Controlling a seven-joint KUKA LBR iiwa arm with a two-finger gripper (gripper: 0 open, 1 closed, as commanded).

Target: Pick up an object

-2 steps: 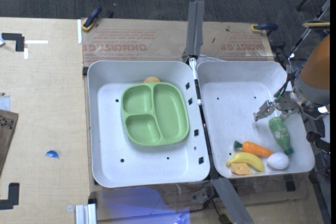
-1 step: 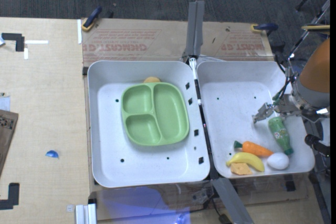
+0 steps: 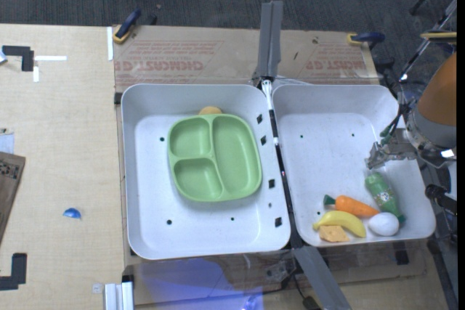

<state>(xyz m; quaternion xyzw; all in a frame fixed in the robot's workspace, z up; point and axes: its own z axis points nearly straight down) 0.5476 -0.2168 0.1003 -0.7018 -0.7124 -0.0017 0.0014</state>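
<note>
My gripper (image 3: 383,155) hangs low over the right side of the right bin (image 3: 327,134), close to its right wall. Just in front of it lies a small green bottle (image 3: 381,191), apart from the gripper. In the bin's front right corner lie an orange carrot (image 3: 356,205), a yellow banana (image 3: 341,221), a white egg (image 3: 383,224) and a tan flat piece (image 3: 334,234), packed close together. I see nothing held in the gripper.
The left bin (image 3: 145,178) holds a green divided plate (image 3: 216,156), with a small yellow object (image 3: 211,111) peeking out behind its far rim. A grey divider post (image 3: 270,40) stands between the bins at the back. Cardboard (image 3: 182,58) lies behind them.
</note>
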